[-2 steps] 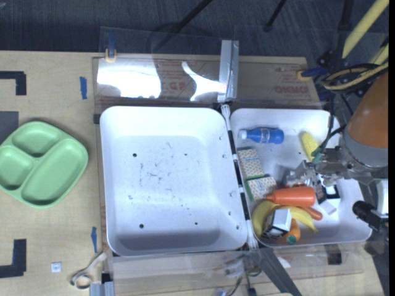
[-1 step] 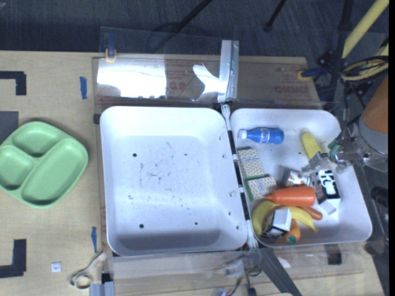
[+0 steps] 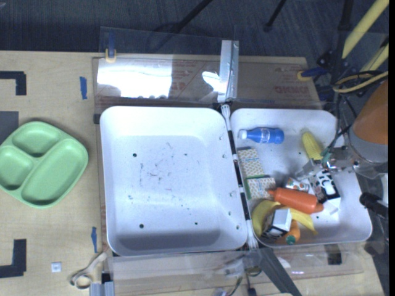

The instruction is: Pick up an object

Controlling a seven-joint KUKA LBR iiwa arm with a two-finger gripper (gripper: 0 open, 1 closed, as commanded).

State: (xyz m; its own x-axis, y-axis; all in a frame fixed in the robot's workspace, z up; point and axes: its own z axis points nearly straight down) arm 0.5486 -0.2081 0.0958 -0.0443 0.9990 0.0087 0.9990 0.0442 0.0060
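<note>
The right bin (image 3: pixel 352 224) holds a heap of objects. A blue bottle (image 3: pixel 262 135) lies at its far side and a yellow corn cob (image 3: pixel 311 145) lies to the bottle's right. An orange carrot (image 3: pixel 297 199) rests across a yellow banana (image 3: pixel 264 213), with a small white and black box (image 3: pixel 279 221) at the front. Two patterned flat packets (image 3: pixel 252 164) lie along the bin's left wall. My gripper (image 3: pixel 322 179) reaches in from the right and sits low among the objects, just right of the carrot and below the corn cob. Its tip blends with black and white clutter.
The left bin (image 3: pixel 166 171) lies beside the right one, sharing a middle wall. A green divided plate (image 3: pixel 40 163) sits on the bench at far left. A clear panel (image 3: pixel 166 73) stands behind the bins. Cables and stands crowd the far right.
</note>
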